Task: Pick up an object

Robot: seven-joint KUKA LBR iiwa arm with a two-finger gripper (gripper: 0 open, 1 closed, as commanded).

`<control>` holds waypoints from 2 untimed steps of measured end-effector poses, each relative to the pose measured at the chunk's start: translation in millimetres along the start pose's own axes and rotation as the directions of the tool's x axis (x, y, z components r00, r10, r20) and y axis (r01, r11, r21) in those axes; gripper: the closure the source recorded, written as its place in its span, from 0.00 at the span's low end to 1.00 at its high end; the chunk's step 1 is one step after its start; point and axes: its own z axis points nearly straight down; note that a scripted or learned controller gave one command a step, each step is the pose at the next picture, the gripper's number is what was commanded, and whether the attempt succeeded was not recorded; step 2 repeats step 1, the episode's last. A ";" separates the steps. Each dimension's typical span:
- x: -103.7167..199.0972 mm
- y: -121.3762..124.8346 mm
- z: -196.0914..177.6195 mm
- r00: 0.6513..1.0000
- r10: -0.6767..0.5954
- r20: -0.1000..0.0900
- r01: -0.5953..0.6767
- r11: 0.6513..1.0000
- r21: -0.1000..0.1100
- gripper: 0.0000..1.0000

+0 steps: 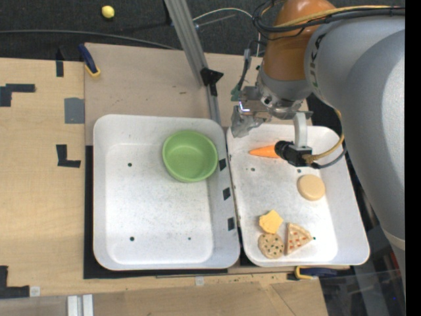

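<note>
My gripper hangs over the back left corner of the right bin, just left of an orange carrot. Nothing shows between its fingers. Further forward in that bin lie a round tan bun, a yellow piece, a speckled cookie and a pizza slice. A green bowl sits upright in the back right part of the left bin.
A slanted metal pole rises behind the bins. A small yellow ball lies on the dark floor at the far back. A black cable fitting hangs beside the carrot's thick end.
</note>
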 end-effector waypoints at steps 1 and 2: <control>59.6 -0.5 -4.4 1.000 -0.001 -0.001 0.001 1.000 -0.001 1.00; 59.6 -0.5 -4.4 1.000 -0.001 -0.001 0.001 1.000 -0.001 1.00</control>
